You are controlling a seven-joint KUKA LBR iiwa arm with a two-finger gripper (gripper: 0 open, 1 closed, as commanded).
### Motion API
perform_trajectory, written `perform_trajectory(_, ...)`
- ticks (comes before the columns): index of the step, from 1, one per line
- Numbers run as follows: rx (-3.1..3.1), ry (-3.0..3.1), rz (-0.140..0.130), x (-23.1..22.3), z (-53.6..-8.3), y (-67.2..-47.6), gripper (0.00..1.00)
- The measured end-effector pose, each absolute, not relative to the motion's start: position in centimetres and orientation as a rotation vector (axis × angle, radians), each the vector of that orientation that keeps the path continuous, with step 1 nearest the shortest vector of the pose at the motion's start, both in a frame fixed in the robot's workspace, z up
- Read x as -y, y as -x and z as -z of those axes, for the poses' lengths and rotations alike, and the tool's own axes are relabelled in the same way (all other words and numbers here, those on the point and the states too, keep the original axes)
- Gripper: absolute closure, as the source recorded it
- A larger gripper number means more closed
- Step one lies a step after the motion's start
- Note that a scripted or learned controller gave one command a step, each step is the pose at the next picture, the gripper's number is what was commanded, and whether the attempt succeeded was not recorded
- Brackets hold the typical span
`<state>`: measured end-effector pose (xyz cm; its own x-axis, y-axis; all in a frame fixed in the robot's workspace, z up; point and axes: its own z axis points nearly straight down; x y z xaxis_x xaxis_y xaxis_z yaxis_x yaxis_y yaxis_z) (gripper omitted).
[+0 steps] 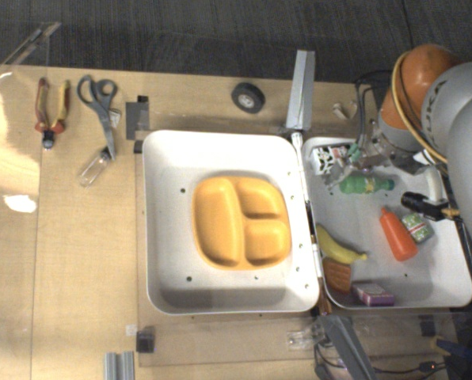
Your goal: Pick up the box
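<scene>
The end effector (361,155) is being held low over the far part of the right bin (458,291), just beside a green bottle (365,185) — whether it is apart or together cannot be told. The box (373,294), small and purple, is being left lying flat at the bin's near edge, well apart from the end effector, towards the camera, its long axis running across the view; a banana (339,248) and an orange bottle (397,234) are lying between.
</scene>
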<state>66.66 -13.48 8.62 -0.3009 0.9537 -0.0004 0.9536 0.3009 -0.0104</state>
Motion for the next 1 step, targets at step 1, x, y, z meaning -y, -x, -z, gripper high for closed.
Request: perform_trajectory(1, 2.53, 1.876, 0.004, 20.61, -14.0, -61.52, 0.0)
